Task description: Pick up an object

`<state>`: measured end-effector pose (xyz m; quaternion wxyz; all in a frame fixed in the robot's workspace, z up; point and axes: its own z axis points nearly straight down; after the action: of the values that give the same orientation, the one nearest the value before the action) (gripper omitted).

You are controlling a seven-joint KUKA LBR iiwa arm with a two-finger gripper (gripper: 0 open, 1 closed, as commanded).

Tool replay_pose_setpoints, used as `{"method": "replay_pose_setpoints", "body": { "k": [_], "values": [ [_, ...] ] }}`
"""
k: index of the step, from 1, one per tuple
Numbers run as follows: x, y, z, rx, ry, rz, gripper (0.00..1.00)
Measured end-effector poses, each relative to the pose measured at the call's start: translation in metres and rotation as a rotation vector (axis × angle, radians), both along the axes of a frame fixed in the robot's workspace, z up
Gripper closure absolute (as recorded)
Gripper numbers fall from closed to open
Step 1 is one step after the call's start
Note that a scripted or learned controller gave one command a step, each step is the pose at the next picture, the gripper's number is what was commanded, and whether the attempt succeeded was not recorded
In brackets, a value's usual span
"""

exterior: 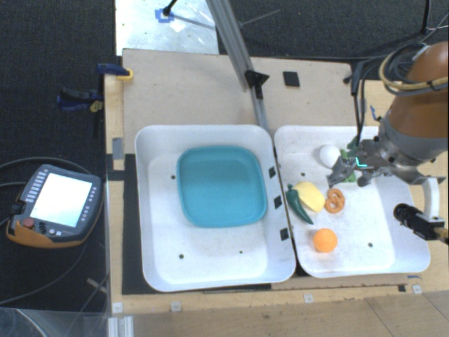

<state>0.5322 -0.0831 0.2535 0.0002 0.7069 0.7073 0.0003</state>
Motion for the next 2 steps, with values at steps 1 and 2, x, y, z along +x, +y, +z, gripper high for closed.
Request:
{"method": "replay_pose_setpoints", "body": {
  "k": [1,2],
  "values": [
    [0.000,0.000,0.000,0.000,0.000,0.000,0.00],
    [-0.007,-0.003,-0.059,0.000,0.004,-0.001,0.00]
  ]
}}
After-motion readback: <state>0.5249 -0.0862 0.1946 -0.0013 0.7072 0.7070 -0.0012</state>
